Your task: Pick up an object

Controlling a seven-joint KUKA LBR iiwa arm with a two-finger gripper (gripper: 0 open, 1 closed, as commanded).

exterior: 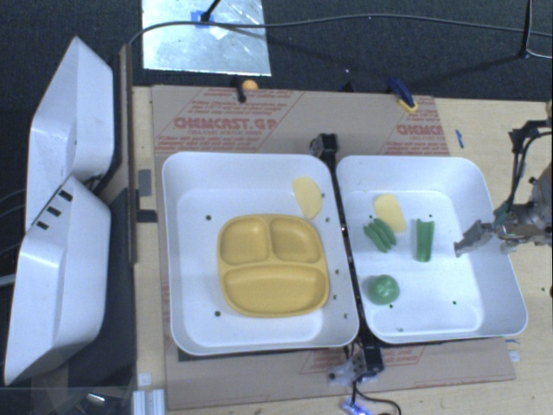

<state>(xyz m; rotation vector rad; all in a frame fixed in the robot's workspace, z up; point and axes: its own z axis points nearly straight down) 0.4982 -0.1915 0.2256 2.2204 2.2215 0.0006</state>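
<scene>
The right bin (449, 318) holds a pale yellow piece (390, 212), a ribbed green pod (378, 234), an upright green stick (424, 239) and a round green object (383, 289). My gripper (473, 237) reaches in over the right bin's right rim. It hangs to the right of the green stick, apart from it, and nothing shows in its grasp. The left bin (186, 258) holds a yellow divided plate (272, 264) and a pale yellow piece (308, 196) near its far right corner.
Both bins sit on a cardboard sheet (233, 119) on the bench. A central clamp (324, 145) joins the bins at the back. White housings (69, 206) stand at the left. A shiny metal sheet (206, 24) lies beyond the bench.
</scene>
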